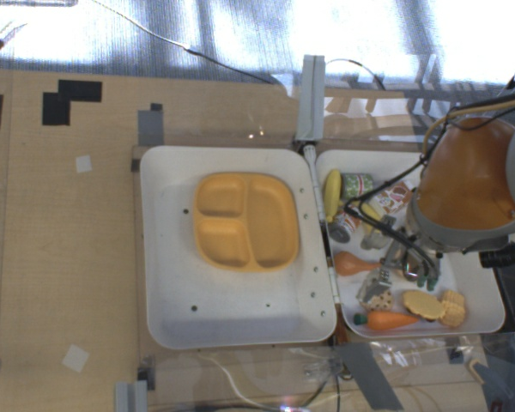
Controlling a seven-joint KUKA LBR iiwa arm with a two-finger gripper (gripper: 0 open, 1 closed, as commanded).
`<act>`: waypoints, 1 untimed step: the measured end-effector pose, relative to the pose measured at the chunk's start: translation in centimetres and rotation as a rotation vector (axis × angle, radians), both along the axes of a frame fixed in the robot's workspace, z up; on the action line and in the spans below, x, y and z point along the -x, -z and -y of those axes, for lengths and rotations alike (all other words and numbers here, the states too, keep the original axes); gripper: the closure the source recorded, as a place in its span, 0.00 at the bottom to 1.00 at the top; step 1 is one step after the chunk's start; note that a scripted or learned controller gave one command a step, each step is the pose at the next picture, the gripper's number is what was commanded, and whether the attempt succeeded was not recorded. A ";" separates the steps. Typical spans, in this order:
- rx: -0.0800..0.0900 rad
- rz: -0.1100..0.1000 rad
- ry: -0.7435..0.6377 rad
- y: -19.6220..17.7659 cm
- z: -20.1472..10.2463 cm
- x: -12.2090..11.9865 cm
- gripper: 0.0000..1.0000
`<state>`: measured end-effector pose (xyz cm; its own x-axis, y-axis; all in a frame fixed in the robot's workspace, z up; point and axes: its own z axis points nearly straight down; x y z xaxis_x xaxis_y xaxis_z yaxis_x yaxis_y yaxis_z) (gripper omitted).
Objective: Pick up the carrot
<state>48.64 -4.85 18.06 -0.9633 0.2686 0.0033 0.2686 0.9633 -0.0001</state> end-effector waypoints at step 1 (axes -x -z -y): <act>-0.001 0.011 0.099 -0.5 -3.8 -0.3 0.00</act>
<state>48.93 -1.08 18.52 -0.9319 0.3628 -0.0069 0.3627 0.9319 0.0044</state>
